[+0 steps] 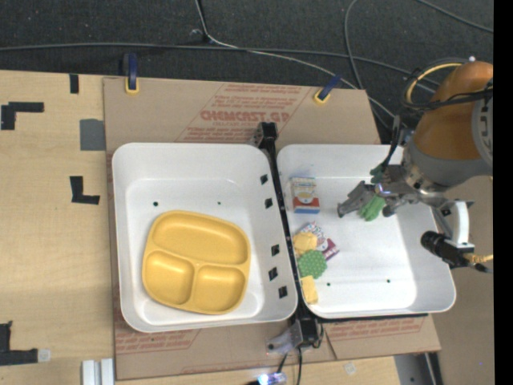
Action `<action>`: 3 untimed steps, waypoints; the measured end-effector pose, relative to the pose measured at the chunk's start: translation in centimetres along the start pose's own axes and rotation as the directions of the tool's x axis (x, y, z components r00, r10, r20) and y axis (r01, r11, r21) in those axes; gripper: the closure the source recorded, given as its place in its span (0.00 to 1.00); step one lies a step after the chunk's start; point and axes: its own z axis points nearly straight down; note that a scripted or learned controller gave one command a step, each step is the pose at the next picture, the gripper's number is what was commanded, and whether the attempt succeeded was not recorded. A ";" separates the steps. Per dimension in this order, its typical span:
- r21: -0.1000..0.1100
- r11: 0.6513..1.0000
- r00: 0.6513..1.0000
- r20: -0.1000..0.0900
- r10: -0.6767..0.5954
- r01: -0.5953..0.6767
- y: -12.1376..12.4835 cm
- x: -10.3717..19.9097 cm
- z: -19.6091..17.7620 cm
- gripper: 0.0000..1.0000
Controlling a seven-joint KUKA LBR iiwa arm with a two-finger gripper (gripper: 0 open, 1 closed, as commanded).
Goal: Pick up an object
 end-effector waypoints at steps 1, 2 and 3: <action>0.004 1.000 1.000 0.000 0.000 0.000 -0.5 0.5 4.5 0.00; 0.005 1.000 1.000 0.001 0.002 -0.002 -0.9 -0.4 9.5 0.00; -0.005 1.000 1.000 0.000 0.001 -0.001 -0.6 -0.4 10.8 0.00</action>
